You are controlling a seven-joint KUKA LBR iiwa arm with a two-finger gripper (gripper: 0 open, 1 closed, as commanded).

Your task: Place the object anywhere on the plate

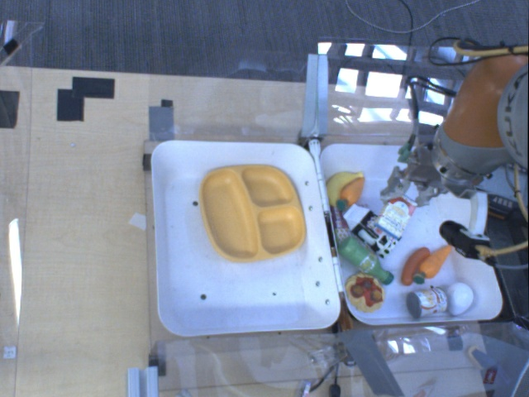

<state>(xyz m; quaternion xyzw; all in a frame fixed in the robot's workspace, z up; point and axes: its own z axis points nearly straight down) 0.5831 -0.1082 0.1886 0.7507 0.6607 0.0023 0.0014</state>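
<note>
A yellow plate [250, 212] with three compartments lies in the left bin [178, 304]. The right bin [488, 308] holds several toy foods. My gripper [407, 185] hangs over the upper middle of the right bin, directly above a small white and red carton [396, 217]. The arm's grey wrist and orange band [488, 98] come in from the upper right. From this view the fingers blend into the wrist hardware, so their state is unclear. Nothing lies on the plate.
Inside the right bin are a yellow fruit [342, 186], a green bottle [362, 255], a black and white box [372, 230], a carrot [426, 262], a small pizza [366, 291], a can [426, 301] and a white ball [460, 296]. A divider wall [328, 222] separates the bins.
</note>
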